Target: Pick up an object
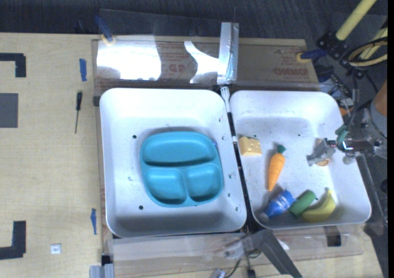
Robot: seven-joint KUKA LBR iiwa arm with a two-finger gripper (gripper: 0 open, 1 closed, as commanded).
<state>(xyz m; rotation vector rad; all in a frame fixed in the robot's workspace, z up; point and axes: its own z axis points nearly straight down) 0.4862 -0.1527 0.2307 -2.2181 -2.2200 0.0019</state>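
**A:** Status on the jaws?

**B:** The gripper [321, 151] is low over the right bin [295, 106], near that bin's right wall, reaching in from the right. Jaws' state: cannot tell, too small and blurred at this angle. Nothing visibly between them.

**A:** Where are the pickable objects?

**B:** All in the right bin. The cheese wedge [250, 146] is at the left side, just beside the divider between the bins. The toy carrot [275, 168] is right of it and a little toward the front, lying roughly lengthwise with its green top pointing to the back. Along the front wall there is a cluster: the blue object [279, 203], the green object [303, 202] and the banana [321, 208], in a row from left to right, touching or nearly so.

**A:** Gripper near any of those?

**B:** Apart from all of them. The carrot is off to its left, the banana in front of it. Bare bin floor sits under and around it.

**A:** Left bin?

**B:** The left bin [123, 111] holds a blue compartment tray [181, 167], roughly centred, with one long section at the back and two smaller ones at the front. The tray's sections look bare.

**A:** Anything else on the bench?

**B:** The bench [43, 166] has black tape marks on its left. A clear plastic sheet [160, 55] stands behind the left bin, catching glare. A yellow pole [364, 1] shows at top right.
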